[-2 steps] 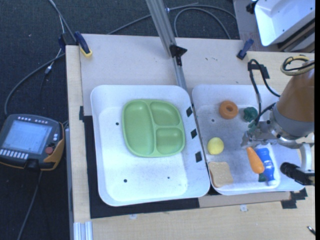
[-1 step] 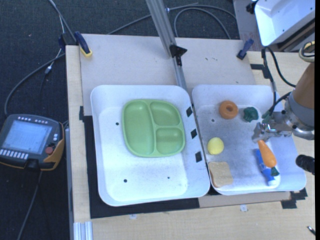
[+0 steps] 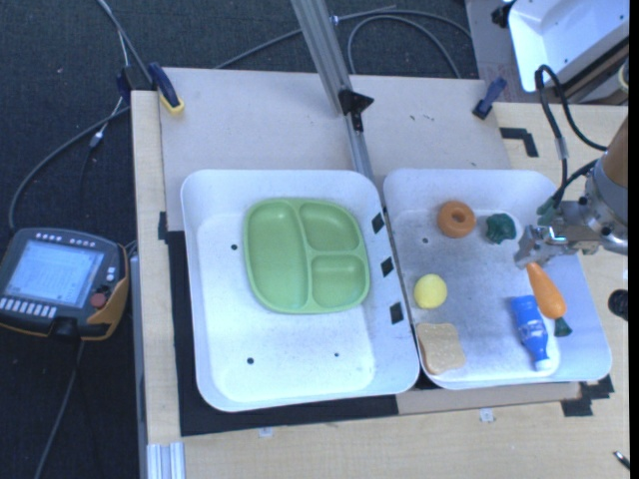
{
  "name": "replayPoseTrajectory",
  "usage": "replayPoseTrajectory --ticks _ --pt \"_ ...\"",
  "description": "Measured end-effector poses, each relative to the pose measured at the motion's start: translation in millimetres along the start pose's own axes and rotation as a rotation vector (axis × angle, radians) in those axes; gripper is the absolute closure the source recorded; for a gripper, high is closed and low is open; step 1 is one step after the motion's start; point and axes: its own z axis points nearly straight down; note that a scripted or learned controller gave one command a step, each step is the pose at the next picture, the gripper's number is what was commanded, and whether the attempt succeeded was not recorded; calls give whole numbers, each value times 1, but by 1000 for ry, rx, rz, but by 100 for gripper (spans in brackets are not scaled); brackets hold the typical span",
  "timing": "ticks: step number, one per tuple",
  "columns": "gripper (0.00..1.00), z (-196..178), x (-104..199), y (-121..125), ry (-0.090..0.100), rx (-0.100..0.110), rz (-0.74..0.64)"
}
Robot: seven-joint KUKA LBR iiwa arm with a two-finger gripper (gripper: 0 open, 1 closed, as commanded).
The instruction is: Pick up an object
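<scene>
Teach pendant (image 3: 55, 285): lies off the bench at far left, on the dark floor, screen lit and cable trailing upward.
Bench (image 3: 260, 118): pale wooden top, with a blue-and-yellow clamp (image 3: 166, 90) at its far left corner and a blue clamp (image 3: 489, 96) toward the far right.
Metal post (image 3: 324, 38): a grey profile that slants down from the top edge and ends at the seam between the two bins.
Left bin (image 3: 215, 367): shallow and white; it holds the green plate.
Green plate (image 3: 306, 255): three-compartment tray, lying flat in the far half of the left bin.
Right bin (image 3: 479, 193): shallow and white, touching the left bin along its inner edge; it holds all the loose objects.
Yellow ball (image 3: 430, 290): near the left wall of the right bin, about mid-depth.
Bread slice (image 3: 441, 347): tan, in the near left corner, just in front of the yellow ball.
Doughnut (image 3: 456, 219): brown ring, in the far half of the bin.
Green object (image 3: 500, 229): small and dark, just right of the doughnut.
Blue tube (image 3: 530, 329): lies lengthwise near the front right, white cap toward the near rim.
Carrot (image 3: 547, 289): orange, tilted, just beside the blue tube; its upper end lies directly under the gripper.
Gripper (image 3: 536, 248): reaches in from the right, over the right side of the right bin, tips at the upper end of the carrot; cannot tell how far the fingers are spread or whether they grasp the carrot.
</scene>
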Motion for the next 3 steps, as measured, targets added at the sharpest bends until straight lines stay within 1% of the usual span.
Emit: replayPoseTrajectory --ticks 1,2,3 --pt "100 1 54 -3 4 7 -2" --pt "100 14 112 1 4 8 -4" --pt "100 8 162 16 3 4 -5"
